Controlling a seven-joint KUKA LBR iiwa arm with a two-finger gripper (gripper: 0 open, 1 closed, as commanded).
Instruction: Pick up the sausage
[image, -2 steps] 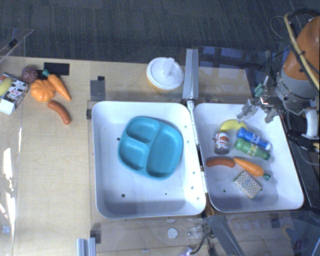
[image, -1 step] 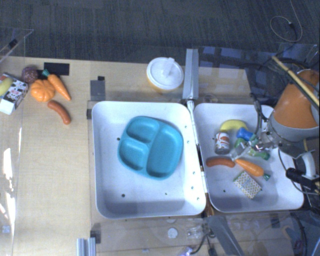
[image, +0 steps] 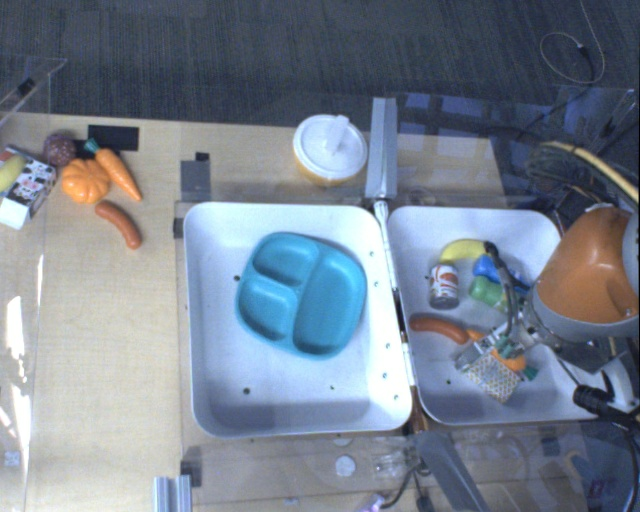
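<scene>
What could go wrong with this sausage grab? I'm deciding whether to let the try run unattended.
1. The sausage lies in the right bin, close beside the can; the gripper might bump the can.
2. Clutter sits under the gripper: a grater-like piece and green block could get grabbed instead.
3. A second sausage lies on the bench, a possible wrong target.

The table (image: 90, 330) looks like pale matt wood. Both bins (image: 200, 400) are smooth white plastic, the blue tray (image: 300, 292) matt plastic, the sausage (image: 437, 326) glossy.
</scene>
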